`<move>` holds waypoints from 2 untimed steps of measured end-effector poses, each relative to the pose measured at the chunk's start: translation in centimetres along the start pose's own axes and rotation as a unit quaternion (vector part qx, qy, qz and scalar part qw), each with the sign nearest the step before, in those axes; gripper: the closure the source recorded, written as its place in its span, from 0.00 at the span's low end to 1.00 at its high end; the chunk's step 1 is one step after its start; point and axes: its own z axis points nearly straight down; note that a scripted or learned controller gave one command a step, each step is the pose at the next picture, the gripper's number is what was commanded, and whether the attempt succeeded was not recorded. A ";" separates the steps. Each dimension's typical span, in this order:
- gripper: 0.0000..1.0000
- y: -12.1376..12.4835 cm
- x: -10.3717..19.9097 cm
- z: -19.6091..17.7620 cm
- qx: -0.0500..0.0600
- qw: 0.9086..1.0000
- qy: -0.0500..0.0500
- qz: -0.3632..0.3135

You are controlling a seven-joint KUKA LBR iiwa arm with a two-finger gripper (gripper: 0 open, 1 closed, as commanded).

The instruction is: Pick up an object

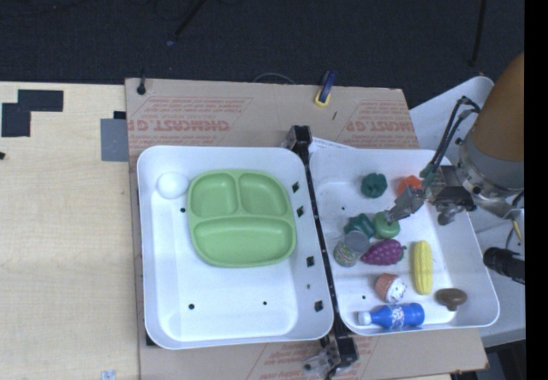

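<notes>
The gripper (401, 214) hangs low in the right bin (479, 284), its grip state unreadable, just beside the green toy (370, 225), so the reach likely needs a final descent.

The pincer (396, 217) hides part of a green toy (366, 225); its fingers blur.

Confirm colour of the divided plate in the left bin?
Light green; the divided plate shows clearly in the camera view, lying in the left bin.
</notes>
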 end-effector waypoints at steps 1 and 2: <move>0.00 0.2 0.0 -0.6 -0.006 1.000 -0.001 -0.001; 0.00 0.5 0.7 3.9 -0.003 1.000 0.000 -0.002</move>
